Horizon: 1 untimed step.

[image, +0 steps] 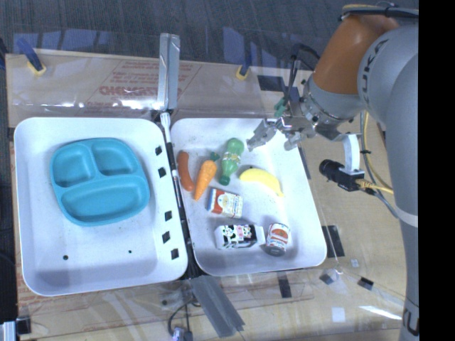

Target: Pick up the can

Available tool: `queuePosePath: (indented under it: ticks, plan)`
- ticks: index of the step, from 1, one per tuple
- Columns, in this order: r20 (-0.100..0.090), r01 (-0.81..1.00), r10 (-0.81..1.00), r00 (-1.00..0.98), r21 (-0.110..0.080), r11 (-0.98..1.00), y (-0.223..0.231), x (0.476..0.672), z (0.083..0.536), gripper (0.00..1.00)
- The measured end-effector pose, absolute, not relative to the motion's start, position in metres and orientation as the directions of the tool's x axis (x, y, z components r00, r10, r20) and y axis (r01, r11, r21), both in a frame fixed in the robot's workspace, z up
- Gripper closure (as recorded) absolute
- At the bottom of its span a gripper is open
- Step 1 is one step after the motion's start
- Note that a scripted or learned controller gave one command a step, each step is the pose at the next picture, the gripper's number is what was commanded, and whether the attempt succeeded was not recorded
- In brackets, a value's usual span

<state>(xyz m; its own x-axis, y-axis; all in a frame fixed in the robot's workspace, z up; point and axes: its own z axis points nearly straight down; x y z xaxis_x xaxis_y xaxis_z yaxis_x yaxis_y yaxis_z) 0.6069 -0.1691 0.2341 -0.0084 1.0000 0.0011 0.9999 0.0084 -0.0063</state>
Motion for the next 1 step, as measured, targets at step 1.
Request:
queuePosePath:
  ticks: [1]
  plan:
    - [0.001,0.998,0.998,0.07,-0.008,-0.07,-0.1976,0.5635,0.1422,0.0]
